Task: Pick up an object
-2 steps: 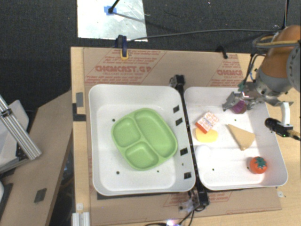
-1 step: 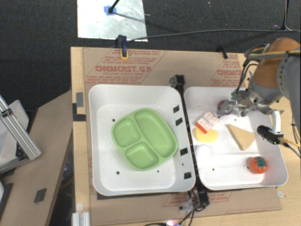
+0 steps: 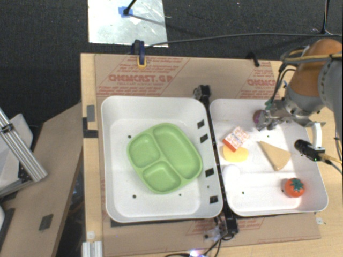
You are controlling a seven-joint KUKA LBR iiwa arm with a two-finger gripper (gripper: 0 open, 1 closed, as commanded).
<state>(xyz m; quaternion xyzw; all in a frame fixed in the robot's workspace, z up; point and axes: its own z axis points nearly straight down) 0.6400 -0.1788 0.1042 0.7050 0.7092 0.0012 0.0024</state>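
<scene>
The right bin (image 3: 252, 202) holds a small red and white box (image 3: 236, 138) leaning over a flat yellow disc (image 3: 236, 154). A tan wedge (image 3: 276, 155) lies to their right. Near the front right corner sits a red tomato-like toy (image 3: 293, 187) with a green top. My gripper (image 3: 263, 119) hangs low over the far part of this bin, behind the wedge and to the right of the box. It is apart from all of them, and a small purplish grey shape shows at its tip.
The left bin (image 3: 115, 159) holds a green divided plate (image 3: 164, 157). A black clip-lined divider (image 3: 210, 143) runs between the bins. The grey arm with its orange band (image 3: 321, 55) comes in from the right, with a black and white fitting (image 3: 311, 146) hanging over the right bin.
</scene>
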